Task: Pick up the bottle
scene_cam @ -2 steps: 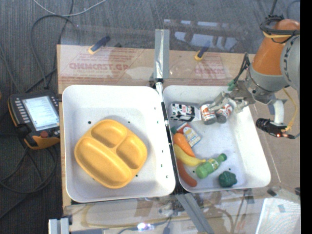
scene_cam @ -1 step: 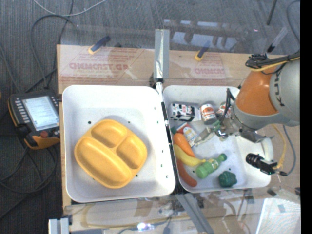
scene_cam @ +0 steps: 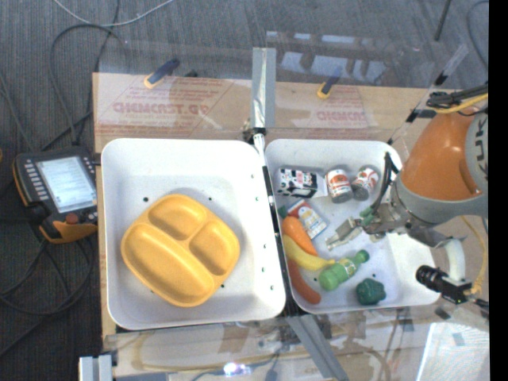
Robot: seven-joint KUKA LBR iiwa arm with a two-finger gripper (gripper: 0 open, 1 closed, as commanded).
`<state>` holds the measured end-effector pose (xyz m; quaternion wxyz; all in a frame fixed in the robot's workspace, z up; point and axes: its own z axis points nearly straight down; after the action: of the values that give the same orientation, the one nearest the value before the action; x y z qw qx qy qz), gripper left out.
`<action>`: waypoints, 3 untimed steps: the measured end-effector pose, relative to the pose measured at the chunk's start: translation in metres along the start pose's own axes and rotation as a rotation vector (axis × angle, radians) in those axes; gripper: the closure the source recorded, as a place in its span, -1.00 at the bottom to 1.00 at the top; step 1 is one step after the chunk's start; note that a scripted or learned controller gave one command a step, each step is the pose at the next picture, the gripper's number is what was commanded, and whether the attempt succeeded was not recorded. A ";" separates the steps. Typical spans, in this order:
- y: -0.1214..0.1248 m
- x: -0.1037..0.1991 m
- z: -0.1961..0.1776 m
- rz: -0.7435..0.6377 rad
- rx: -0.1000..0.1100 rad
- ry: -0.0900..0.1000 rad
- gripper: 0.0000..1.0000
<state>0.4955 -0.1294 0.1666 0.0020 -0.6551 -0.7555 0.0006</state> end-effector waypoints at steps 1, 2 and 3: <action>-0.010 -0.021 0.068 -0.106 -0.013 -0.007 -1.00; -0.018 -0.082 0.077 -0.155 -0.015 -0.001 -1.00; -0.015 -0.068 0.076 -0.272 -0.014 -0.018 -1.00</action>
<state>0.4904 -0.1984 0.0905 -0.0089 -0.5464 -0.8375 0.0009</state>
